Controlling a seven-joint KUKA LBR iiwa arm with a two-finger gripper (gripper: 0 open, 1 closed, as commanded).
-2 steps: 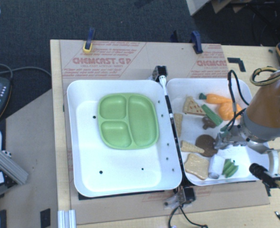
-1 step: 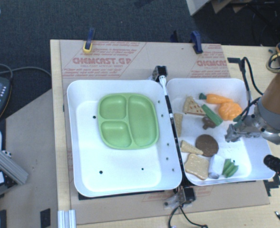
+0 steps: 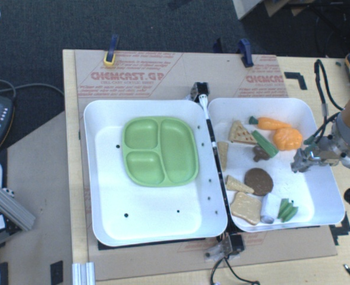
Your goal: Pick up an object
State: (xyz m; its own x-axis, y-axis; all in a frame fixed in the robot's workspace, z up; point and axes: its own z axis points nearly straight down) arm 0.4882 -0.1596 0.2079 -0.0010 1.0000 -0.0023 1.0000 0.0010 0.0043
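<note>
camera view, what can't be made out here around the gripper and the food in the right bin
- Grey two-finger gripper, over the shallow white right bin: too small and blurred to tell whether it is open or shut.
- Grey arm: cut off by the view's right edge.
- Small dark brown lumpy item: partly covered by the long green vegetable stick, identity unclear.
- Pale grey-white piece beside the tan bread slice: too small to identify.

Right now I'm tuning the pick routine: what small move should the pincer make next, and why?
Probably a short move toward the left of the camera view, over the orange fruit. The pincer sits at the right side of the right bin, just below and right of that fruit, with nothing seen between its tips. The fruit is the nearest item.
</note>
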